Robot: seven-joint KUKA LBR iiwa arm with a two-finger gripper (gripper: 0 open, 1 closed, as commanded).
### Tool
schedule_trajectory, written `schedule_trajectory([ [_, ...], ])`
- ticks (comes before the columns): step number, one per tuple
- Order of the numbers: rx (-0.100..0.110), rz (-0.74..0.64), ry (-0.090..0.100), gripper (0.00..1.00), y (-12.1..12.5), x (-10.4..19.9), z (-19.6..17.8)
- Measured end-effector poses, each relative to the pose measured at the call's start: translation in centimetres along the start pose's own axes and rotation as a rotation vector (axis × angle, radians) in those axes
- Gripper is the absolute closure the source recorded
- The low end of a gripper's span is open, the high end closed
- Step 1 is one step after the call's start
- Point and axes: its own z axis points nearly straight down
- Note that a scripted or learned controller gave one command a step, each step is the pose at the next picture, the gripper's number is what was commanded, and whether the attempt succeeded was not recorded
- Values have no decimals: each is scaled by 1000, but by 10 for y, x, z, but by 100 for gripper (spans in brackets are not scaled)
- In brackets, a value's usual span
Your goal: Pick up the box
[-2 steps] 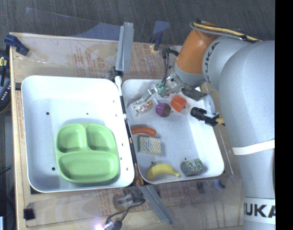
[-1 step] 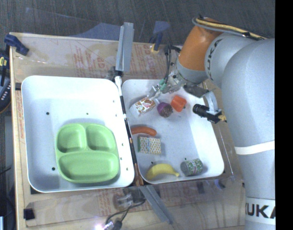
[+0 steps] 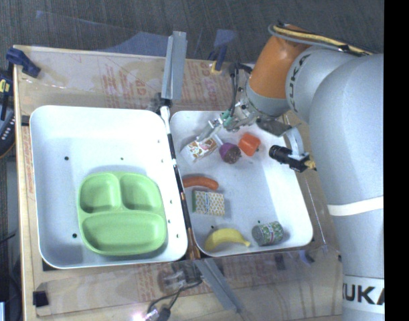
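Now the gripper (image 3: 225, 120) is low in the right bin (image 3: 289, 199), at its far edge, just beside the box (image 3: 201, 148); this looks like the reach step, with nothing visibly held; I cannot tell how the jaws stand; next it must straddle the box, then lift clear of the 2 nearby toys.

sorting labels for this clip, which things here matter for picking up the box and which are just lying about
For the job:
- small carton box, at the far end of the right bin
- claw, just beyond the box

Just lying about:
- purple fruit
- orange item
- sausage
- patterned sponge
- banana
- can
- green divided plate in the left bin
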Motion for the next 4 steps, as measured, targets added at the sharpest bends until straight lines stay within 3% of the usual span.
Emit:
schedule_trajectory([
  [1, 41, -16, 20, 0, -59, 57, 5],
  [2, 37, -76, 20, 0, -98, 40, -74],
  [3, 38, -120, 21, 0, -27, 35, -7],
  [4, 26, 208, 11, 0, 0, -4, 13],
])
